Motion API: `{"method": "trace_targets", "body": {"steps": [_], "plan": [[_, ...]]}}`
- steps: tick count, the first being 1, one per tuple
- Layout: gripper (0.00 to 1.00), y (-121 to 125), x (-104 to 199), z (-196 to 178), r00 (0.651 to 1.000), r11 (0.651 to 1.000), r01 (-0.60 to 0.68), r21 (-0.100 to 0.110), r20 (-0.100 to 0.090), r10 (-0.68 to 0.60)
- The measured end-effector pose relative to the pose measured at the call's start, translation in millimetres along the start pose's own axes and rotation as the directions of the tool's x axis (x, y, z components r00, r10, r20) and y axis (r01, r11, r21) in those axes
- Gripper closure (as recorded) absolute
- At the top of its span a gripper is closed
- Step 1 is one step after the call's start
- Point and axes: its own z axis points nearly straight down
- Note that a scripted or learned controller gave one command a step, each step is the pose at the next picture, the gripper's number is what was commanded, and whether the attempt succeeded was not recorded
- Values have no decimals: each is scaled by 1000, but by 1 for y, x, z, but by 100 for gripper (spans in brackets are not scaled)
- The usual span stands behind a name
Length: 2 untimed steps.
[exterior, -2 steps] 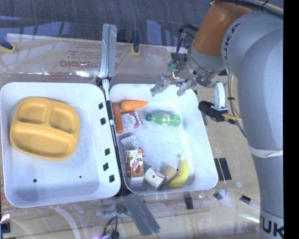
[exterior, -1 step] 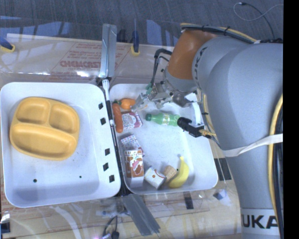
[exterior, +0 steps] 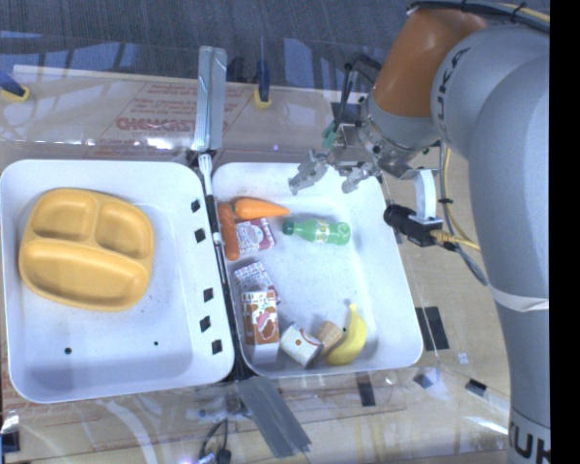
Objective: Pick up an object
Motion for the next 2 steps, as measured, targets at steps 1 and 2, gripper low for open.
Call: {"method": "trace_targets", "body": {"steps": [1, 2], "plan": [[0, -2, -45, 69, 986, 986, 168, 3, -2, -167], [0, 11, -19, 132, 979, 979, 202, 1, -1, -202]]}}
